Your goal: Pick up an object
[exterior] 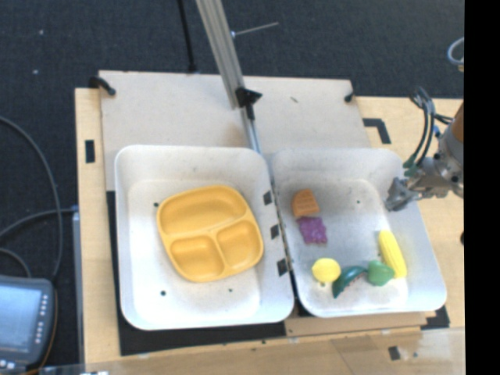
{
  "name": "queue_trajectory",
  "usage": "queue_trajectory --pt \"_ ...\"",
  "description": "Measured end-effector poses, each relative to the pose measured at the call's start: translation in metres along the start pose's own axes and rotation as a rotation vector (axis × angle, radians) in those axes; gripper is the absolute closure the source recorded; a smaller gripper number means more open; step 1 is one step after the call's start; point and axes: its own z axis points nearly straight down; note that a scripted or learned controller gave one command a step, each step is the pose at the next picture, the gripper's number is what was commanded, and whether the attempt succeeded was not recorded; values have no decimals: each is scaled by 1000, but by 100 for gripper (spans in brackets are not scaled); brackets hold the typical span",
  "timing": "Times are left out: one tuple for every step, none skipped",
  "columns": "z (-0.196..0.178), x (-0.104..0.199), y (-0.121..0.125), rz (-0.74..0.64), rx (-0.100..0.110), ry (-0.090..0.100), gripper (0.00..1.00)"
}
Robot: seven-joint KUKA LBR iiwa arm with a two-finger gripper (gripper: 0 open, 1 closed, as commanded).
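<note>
Mostly cropped, end effector (396,196) at right bin (353,170) rim — grip state unclear.

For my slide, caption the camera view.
Gripper at right bin rim above corn cob; yellow divided plate in left bin.

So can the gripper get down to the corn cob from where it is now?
Probably yes. The gripper hangs at the right bin's right rim, and the corn cob lies just below it in view, nothing lying over it.

Arm (449,158) cut off at right
</note>
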Motion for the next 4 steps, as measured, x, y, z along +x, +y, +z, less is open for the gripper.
queue_trajectory --pt "-19 -1 1 -1 5 2 100" --pt "-1 51 10 -2 7 3 100" --pt "14 109 19 -4 9 4 100" --pt "27 159 21 -3 9 4 100"
